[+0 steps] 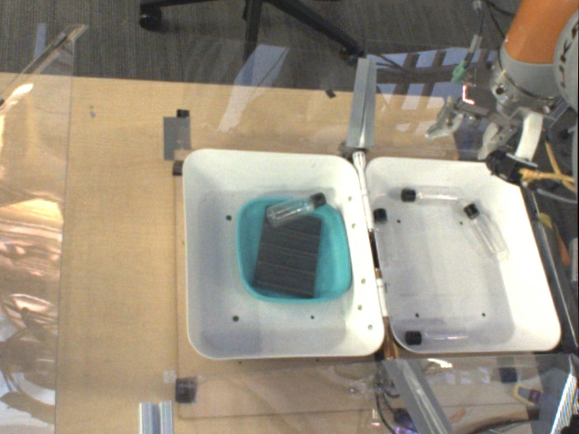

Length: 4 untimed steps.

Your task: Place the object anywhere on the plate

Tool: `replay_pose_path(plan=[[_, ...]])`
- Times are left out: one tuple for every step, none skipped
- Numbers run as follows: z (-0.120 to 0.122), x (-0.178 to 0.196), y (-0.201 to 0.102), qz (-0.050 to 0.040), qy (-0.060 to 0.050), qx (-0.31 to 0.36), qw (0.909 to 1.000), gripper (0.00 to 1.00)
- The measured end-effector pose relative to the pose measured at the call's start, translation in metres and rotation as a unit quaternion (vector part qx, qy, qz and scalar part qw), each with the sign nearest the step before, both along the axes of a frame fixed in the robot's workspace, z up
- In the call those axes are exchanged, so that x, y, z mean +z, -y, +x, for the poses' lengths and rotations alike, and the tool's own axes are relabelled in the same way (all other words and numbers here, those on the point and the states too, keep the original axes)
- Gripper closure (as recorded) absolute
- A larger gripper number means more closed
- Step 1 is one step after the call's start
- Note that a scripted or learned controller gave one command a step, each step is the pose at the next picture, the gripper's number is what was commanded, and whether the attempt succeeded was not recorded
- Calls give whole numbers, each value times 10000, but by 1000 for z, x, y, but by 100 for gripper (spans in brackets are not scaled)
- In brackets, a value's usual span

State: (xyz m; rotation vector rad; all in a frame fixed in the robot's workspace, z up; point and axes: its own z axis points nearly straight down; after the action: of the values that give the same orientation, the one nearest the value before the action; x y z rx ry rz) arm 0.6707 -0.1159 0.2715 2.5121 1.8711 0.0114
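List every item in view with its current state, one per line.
Teal plate: flat in the left bin.
Dark ridged block: lying on the plate.
Clear vial: on its side across the plate's far edge, touching the block.
Right bin: holds several clear, black-capped vials lying down.
Gripper: beyond the right bin's far edge.

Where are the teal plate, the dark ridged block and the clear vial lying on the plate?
teal plate [246,242]: camera view, bare left rim.
dark ridged block [289,256]: camera view, middle of its ridged top.
clear vial [291,209]: camera view, middle of its clear body, left of the black cap.
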Motion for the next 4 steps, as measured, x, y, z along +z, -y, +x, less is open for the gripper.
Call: replay_pose_path(plan=[[0, 124, 73, -11, 19, -184, 9998, 0], [0, 165, 80, -5, 17, -945, 9955, 0], [0, 164, 74, 11, -2, -1610, 9869, 0], [-51, 165, 80, 21, -1, -2499, 9683, 0]])
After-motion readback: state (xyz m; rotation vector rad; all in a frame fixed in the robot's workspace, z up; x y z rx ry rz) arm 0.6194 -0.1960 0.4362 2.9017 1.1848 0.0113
